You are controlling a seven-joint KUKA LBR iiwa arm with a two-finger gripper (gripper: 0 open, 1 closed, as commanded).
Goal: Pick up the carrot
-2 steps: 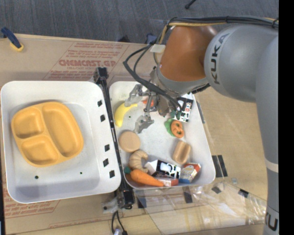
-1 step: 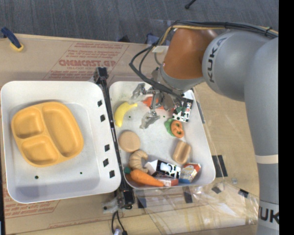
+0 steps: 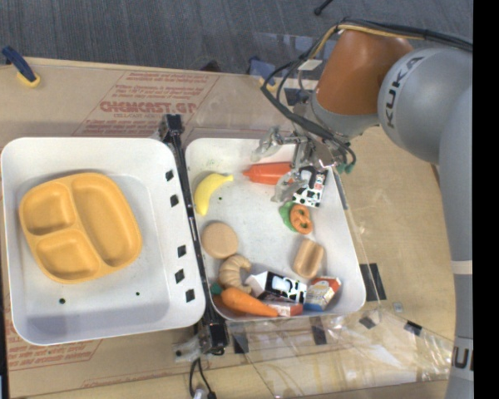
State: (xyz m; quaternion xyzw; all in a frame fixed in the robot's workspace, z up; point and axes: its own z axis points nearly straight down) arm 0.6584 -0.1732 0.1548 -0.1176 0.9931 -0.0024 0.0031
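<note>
Carrot (image 3: 248,302) sits at the right bin's (image 3: 349,248) near edge, well away from the claw (image 3: 303,166). Can't tell its state; come straight down.

Just beside the metallic silver end effector (image 3: 303,160) we see a red-orange tapered plastic carrot (image 3: 269,172), and below it a black-and-white cow-patterned toy (image 3: 309,192) above a green and orange round toy (image 3: 298,217). To its left lies a yellow curved plastic banana (image 3: 208,190). Well below sit a tan round disc (image 3: 219,239), a beige bread-like piece (image 3: 308,258) and a second, brighter orange carrot (image 3: 245,302). Far to the left we see a mustard-yellow compartment plate (image 3: 77,225) in a shallow white plastic bin (image 3: 17,156) on the tan cardboard-covered table (image 3: 108,86) with red lettering.
</note>
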